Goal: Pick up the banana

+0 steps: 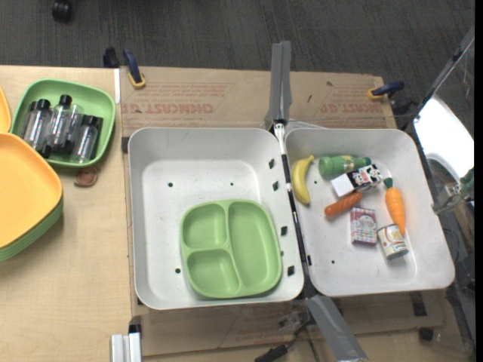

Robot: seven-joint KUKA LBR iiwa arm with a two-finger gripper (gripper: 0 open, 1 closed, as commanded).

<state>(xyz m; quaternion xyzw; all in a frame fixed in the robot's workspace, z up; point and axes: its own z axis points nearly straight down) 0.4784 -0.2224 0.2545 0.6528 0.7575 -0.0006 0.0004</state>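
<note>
**Edges and clearance.** Two shallow white bins stand side by side on the surface, which is covered here by a brown cardboard sheet.

The curved yellow banana lies in the right white bin, in its upper-left part. It runs roughly parallel to the bin's left wall and sits just beside it, so there is little room on that side.

- To the right of the banana's upper end lies a green plastic bottle, near it but apart.
- A small black-and-white carton sits just below the bottle.
- A red-orange carrot-shaped piece lies slanted, to the right of the banana's lower end, with a narrow gap between them.
- Further right are an orange carrot with a green top, a small pink box and a small white can.
- The bin floor below the banana, toward the lower-left corner, is bare.

The left white bin holds a light green three-compartment plate in its lower middle part.

At the far left of the surface stand a green square tray of dark-capped bottles and a stack of orange plates.

**Hand.** How far the hand is open, and whether it holds or touches anything, cannot be told from this view. The banana lies flat on the bin floor with nothing gripping it.

**Arm pose.** The pose cannot be told.
</note>
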